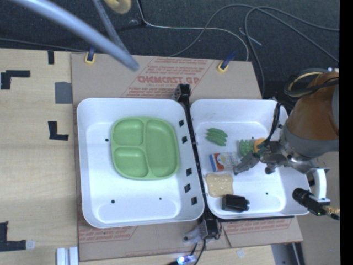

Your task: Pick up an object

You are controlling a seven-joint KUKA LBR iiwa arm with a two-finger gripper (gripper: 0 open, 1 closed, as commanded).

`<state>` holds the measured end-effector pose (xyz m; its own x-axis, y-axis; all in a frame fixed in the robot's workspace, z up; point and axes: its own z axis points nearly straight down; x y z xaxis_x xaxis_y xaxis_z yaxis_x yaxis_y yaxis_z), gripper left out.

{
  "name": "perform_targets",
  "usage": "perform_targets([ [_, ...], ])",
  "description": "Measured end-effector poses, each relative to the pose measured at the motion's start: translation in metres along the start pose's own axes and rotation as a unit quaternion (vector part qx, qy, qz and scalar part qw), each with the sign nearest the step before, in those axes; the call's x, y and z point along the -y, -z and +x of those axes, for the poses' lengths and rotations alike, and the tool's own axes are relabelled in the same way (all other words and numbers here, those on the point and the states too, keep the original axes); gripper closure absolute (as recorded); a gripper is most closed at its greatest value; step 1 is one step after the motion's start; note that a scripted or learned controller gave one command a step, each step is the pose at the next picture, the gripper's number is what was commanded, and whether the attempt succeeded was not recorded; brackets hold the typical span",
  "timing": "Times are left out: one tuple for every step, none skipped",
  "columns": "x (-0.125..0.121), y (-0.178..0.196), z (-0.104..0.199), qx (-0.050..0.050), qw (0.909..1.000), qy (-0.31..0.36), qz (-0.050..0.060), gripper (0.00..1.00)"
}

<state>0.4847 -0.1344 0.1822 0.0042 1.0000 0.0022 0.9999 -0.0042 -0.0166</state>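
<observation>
The right bin (259, 203) holds several small items: a green pea pod (217, 136), a green and orange toy vegetable (248, 146), a red, white and blue packet (218, 161), a tan bread slice (219, 184) and a black block (235, 203). My gripper (253, 168) hangs low over the middle of this bin, just below the toy vegetable and right of the packet. Its fingers (240, 167) are spread open with nothing between them.
The left bin (91, 164) holds a green divided plate (145, 148). A black divider (190, 148) separates the two bins. The arm's orange band (314, 112) and grey wrist cover the right bin's right side. Cables run across the dark floor behind the bench.
</observation>
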Motion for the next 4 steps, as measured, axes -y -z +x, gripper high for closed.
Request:
perform_targets([
  [-0.003, 0.007, 0.001, 0.001, 1.0, 0.002, -0.007, 0.0],
  [-0.004, -0.036, 0.001, 0.001, 1.0, 0.002, -0.005, 0.0],
  [-0.005, -0.082, -0.005, 0.001, 1.0, 0.002, -0.005, 0.0],
  [-0.006, -0.096, -0.005, 0.001, 1.0, 0.002, -0.008, 0.0],
])
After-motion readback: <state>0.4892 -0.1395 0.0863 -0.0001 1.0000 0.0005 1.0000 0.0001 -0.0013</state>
